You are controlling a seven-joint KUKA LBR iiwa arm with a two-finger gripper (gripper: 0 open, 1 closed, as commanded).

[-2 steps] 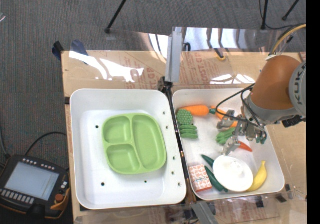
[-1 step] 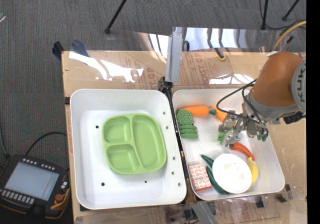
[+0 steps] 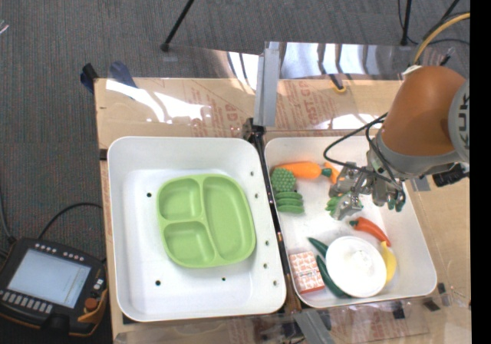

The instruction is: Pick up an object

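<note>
Your left bin (image 3: pixel 123 181) holds a green divided plate (image 3: pixel 205 221). Your right bin (image 3: pixel 418 239) holds a carrot (image 3: pixel 301 170), a green vegetable (image 3: pixel 287 189), a red pepper (image 3: pixel 370 228), a white bowl (image 3: pixel 355 266) and a small box (image 3: pixel 306 271). The gripper (image 3: pixel 360 190) hangs over that bin; its grip cannot be made out.

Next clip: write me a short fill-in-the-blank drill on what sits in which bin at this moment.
1. The green divided plate lies in the ____ bin.
2. That plate has ____ compartments.
3. The round white bowl sits in the ____ bin, near its front edge.
4. The gripper hangs over the ____ bin, close to the orange carrot.

Missing words: left; three; right; right
</note>
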